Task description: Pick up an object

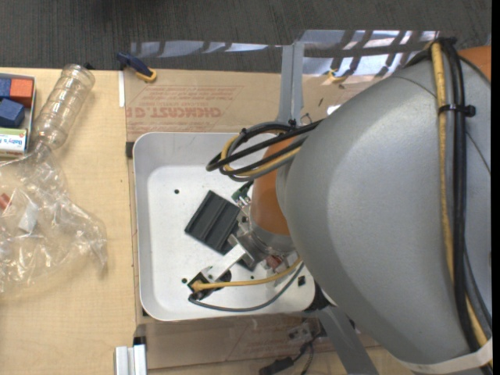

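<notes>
Pale wooden bench [78, 319] runs under everything, and my own arm [375, 209] looms nearest, hanging over the bin [141, 209] and hiding the side of it I reach in from. Beneath my wrist, my gripper [244, 237] is down low inside the bin, close to its floor. Whether it is open or closed I cannot tell, since the wrist covers it.

Just beside the gripper, around the bin's middle, lies a dark ribbed block [211, 219], tilted and apparently resting on the white floor. It touches or nearly touches the gripper, but I cannot see it gripped.

So I judge the reach and descent done, and the grasp unproven. Closing firmly, lifting, and showing the block clear of the bin's floor all remain.

Outside the bin, on the side away from my arm, sits crumpled clear wrap [39, 217], and farther back a clear bottle [61, 104]. Beyond the bin's far rim lies cardboard [195, 104].
</notes>
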